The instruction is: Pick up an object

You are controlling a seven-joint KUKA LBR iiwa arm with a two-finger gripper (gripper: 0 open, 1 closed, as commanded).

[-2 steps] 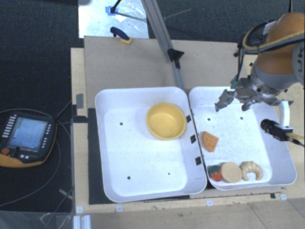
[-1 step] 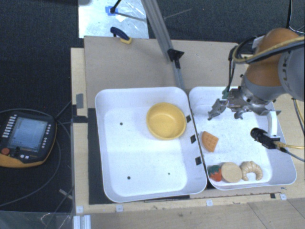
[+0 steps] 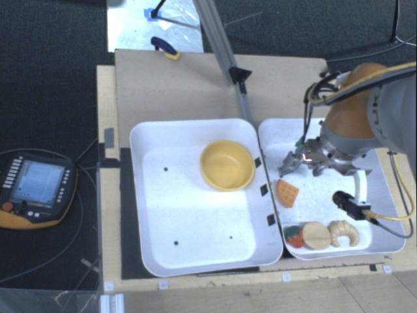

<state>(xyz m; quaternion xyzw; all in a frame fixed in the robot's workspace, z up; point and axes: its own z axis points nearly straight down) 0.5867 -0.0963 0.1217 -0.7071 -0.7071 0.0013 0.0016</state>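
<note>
So the gripper (image 3: 291, 163) is hanging just above the waffle piece (image 3: 287, 192) in the right bin (image 3: 273, 132), and honestly I can't tell if it's spread or shut from this angle. The waffle looks like a light, stiff toy with a bumpy top, so I'd pinch it across its flat edges.

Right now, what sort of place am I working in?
Probably a robotics lab test bench: two white bins holding toy food like a croissant, a teach pendant on dark carpet, and the gripper overhead.
</note>
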